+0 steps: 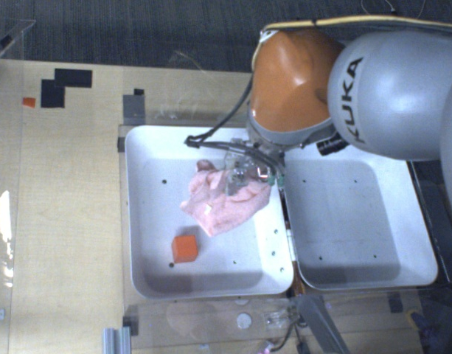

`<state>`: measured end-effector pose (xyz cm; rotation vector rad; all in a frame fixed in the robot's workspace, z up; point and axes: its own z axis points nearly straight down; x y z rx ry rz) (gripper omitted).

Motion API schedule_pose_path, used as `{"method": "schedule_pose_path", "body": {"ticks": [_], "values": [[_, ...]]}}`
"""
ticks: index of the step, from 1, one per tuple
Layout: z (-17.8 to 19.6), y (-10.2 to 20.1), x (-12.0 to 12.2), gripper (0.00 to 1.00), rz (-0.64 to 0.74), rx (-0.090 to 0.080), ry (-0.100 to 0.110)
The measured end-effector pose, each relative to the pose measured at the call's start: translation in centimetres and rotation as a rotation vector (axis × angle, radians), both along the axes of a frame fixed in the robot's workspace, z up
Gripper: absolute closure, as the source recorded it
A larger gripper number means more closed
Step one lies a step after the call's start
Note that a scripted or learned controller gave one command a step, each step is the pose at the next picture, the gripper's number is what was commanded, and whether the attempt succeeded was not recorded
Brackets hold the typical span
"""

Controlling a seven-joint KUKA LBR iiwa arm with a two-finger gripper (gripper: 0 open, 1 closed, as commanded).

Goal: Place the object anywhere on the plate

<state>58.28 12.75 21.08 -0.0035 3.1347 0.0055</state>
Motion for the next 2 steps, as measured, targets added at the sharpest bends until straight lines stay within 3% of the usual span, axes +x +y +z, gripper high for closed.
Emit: {"method": "schedule_pose_path", "body": {"ticks": [1, 2], "values": [[1.14, 4.15, -2.85, 1.0, 0.001, 0.0, -0.001], [1.16, 4.13, -2.83, 0.0, 0.001, 0.001, -0.002]]}}
